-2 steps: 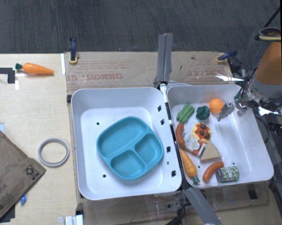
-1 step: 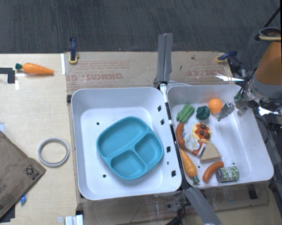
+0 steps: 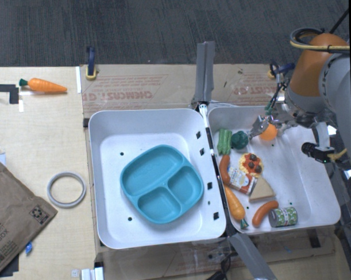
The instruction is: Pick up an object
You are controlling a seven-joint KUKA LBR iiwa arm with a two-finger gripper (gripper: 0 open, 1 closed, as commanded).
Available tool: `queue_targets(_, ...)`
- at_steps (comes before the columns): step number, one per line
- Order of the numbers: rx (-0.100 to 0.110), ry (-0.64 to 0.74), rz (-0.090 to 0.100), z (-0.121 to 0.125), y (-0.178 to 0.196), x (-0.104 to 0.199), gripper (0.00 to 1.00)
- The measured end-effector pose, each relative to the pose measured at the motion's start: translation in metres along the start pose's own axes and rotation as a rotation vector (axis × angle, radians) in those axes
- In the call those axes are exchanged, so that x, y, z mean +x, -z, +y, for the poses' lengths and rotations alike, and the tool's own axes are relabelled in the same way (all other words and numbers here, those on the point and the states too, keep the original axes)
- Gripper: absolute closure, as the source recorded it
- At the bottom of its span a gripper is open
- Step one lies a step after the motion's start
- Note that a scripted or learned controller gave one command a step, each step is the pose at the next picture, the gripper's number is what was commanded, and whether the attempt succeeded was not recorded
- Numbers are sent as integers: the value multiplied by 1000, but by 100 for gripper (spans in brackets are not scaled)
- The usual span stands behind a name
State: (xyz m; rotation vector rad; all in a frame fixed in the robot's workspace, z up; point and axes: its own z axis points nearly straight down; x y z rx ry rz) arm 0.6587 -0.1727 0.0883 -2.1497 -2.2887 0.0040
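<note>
My gripper [image 3: 266, 129] hangs over the back of the right bin [image 3: 315, 189], its metal fingers on either side of a small orange fruit [image 3: 269, 133]. The fruit sits between the fingers, slightly above the bin floor. Just left of it lie a dark green broccoli [image 3: 240, 140] and a green vegetable [image 3: 224, 142]. Further forward are a pizza slice [image 3: 251, 164], a printed packet [image 3: 239, 179], a tan wedge [image 3: 262, 190], a red chili [image 3: 223, 168], a carrot [image 3: 235, 206], a red sausage [image 3: 264, 212] and a small can [image 3: 283, 216].
The left bin [image 3: 109, 225] holds a blue divided plate [image 3: 161, 183]. On the bench to the left lie another carrot [image 3: 42, 85], a tape ring [image 3: 66, 188] and a cardboard box [image 3: 17, 216]. The arm's grey body [image 3: 329, 97] stands over the right bin's far right.
</note>
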Motion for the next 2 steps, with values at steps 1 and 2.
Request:
queue_targets(1,3,4,-1,0,6,0,100)
queue_targets(2,-4,100,-1,2,103,60,100)
